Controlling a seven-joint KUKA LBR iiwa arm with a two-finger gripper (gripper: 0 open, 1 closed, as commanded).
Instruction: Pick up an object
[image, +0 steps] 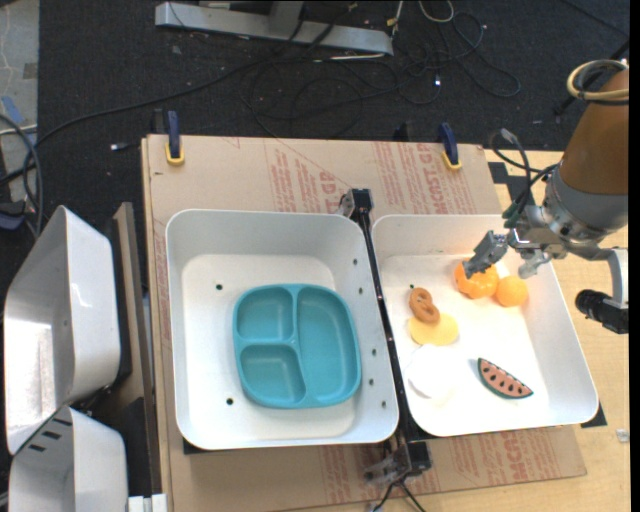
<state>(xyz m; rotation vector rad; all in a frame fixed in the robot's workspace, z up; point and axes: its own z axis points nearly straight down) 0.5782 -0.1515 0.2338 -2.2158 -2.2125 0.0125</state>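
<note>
Orange fruit (477, 283) lies under the claw (510, 257).

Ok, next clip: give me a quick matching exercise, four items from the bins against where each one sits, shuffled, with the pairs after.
Things:
1. teal divided plate
2. watermelon slice
3. pretzel
4. orange pepper

Places:
A. right bin, near front corner
B. right bin, under the gripper
C. left bin, middle
D. right bin, by the centre divider, on a yellow piece's edge

Pairs: 1-C, 2-A, 3-D, 4-B
</note>
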